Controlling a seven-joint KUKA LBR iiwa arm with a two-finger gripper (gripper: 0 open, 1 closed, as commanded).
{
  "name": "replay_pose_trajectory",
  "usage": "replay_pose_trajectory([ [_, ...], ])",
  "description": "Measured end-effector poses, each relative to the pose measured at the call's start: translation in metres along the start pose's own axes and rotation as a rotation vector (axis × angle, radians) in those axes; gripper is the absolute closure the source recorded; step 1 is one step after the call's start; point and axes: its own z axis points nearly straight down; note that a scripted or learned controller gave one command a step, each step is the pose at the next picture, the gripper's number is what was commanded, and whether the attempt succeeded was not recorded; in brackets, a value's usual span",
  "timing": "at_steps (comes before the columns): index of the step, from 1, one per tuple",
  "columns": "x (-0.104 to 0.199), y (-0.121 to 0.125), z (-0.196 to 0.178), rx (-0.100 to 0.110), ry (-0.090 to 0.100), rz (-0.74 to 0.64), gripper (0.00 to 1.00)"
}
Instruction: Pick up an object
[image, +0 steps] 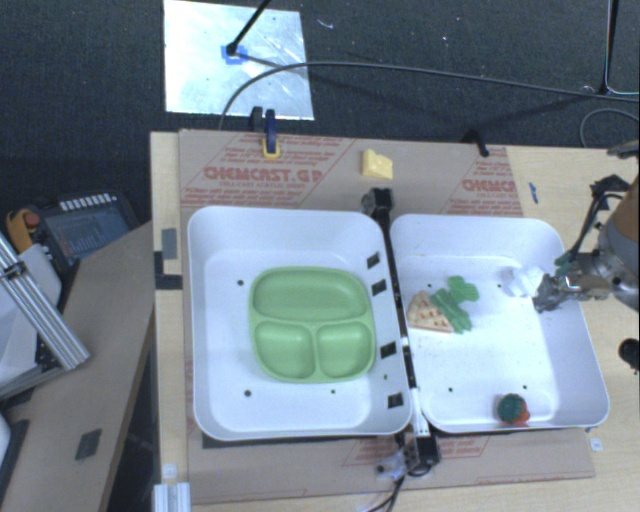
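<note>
**Gripper at right bin's edge, nothing lifted yet**

Camera view, right side of frame: gripper (548, 296) reaching in over the right-hand rim of the right bin (470, 232), low over the white floor. Too small and blurred to tell whether open or closed; nothing seen held. Just left of it, toward upper centre of that bin, a small white crumpled object (517, 282), near or perhaps touching the tool; contact not clear.

Centre of frame, left half of the right bin: a tan waffle-patterned wedge (429, 313) lying flat, with a green leafy toy (459, 301) touching or overlapping its right edge. Lower right of the same bin, well apart from the rest: a small round ball (513, 407), green with a red patch.

Left of centre: left bin (215, 235) carrying a green divided plate (308, 323), three compartments. Above the bins, upper centre: a yellow block (377, 164) on the cardboard, outside both bins.

Handling, as a judgement: all candidates probably light. White object nearest, likely soft and compressible; best pinched across its bulk from above. Wedge thin and flat, hard to get under; likely needs a pinch across its narrow width. Leafy toy probably stiff plastic, irregular; best taken at its thick middle. Ball likely to roll or squirt out unless closed squarely across its widest part.
</note>
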Motion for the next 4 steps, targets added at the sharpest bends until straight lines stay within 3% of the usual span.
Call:
replay_pose_trajectory([
  [1,0.003,0.007,-0.063,-0.001,0.000,-0.001,1.00],
  [3,0.119,0.026,-0.050,0.007,0.005,-0.005,1.00],
  [4,0.177,0.019,-0.044,0.008,0.005,-0.005,1.00],
])
